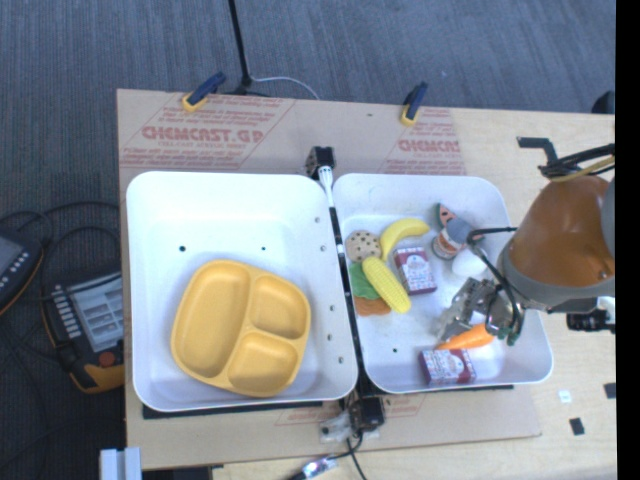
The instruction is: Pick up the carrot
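Note:
The carrot (464,340), small and orange, lies in the right bin (520,368) near its front right corner, just behind a maroon box (448,366). My gripper (470,316) hangs low over the bin right above and behind the carrot, overlapping its right end. The view does not let me judge whether anything is held. The orange-banded wrist (560,243) covers the bin's right edge.
In the right bin lie a banana (403,233), a corn cob (385,283), a cookie (361,242), a second maroon box (415,270), a green leafy piece (358,280) and a grey-brown item (450,226). The left bin (200,203) holds a yellow divided plate (240,326).

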Motion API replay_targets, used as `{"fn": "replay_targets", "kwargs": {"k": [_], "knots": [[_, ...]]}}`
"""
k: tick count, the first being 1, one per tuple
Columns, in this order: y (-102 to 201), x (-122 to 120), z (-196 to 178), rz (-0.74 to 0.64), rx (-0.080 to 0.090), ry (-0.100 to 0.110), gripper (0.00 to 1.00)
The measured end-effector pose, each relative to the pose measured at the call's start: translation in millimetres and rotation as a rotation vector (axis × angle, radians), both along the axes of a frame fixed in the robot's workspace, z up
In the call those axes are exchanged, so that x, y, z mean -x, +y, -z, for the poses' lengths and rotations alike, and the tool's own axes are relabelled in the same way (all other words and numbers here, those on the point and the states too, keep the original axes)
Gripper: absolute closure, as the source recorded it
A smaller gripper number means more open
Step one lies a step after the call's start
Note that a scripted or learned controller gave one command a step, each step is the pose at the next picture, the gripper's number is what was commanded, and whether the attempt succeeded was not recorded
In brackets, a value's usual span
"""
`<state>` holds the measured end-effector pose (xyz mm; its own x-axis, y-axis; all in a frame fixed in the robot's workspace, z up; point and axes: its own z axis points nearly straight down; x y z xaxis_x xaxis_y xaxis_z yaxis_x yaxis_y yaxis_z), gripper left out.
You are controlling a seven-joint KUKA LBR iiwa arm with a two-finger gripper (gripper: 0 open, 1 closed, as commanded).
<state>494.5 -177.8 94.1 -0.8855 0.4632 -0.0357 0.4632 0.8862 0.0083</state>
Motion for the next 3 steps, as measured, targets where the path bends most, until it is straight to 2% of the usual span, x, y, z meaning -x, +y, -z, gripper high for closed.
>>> {"fn": "replay_targets", "kwargs": {"k": [1, 2, 3], "knots": [[5, -1, -37, 0.222, -0.013, 0.03, 1.0], [5, -1, -37, 0.222, -0.013, 0.032, 0.0], [-9, 3, -1, 0.167, -0.026, 0.029, 0.0]]}}
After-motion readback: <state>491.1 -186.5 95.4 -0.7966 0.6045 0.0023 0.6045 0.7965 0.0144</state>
